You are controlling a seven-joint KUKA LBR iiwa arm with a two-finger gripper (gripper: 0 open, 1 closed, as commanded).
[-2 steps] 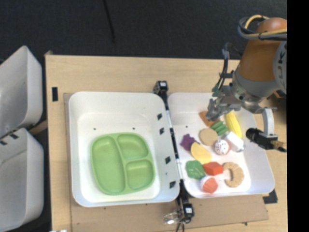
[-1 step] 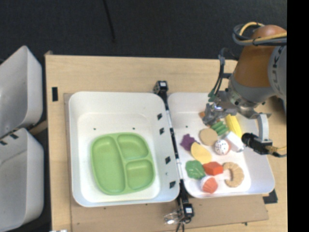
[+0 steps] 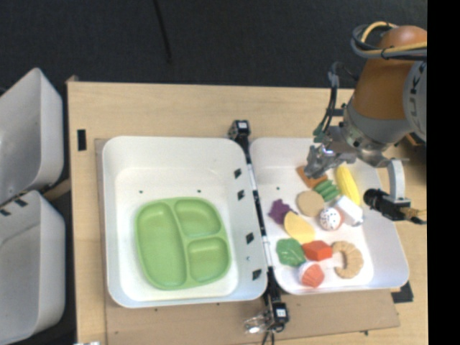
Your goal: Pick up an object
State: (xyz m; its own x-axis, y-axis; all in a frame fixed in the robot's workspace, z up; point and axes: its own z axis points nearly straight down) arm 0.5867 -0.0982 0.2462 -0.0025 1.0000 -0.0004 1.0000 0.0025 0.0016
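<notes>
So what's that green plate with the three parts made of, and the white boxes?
The green plate looks like plastic: one even colour, smooth moulded dividers, a soft matte sheen. The two white bins look like thin plastic too, with rounded moulded corners and a slight gloss, though the picture can't prove it.

No text, label or number is legible — none anywhere.

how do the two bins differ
The left bin holds one thing, a green divided tray; the right bin holds a jumble of small toy foods, among them a yellow corn cob and a red piece. The gripper hangs over the right bin, not the left. Both are shallow and white.
</notes>
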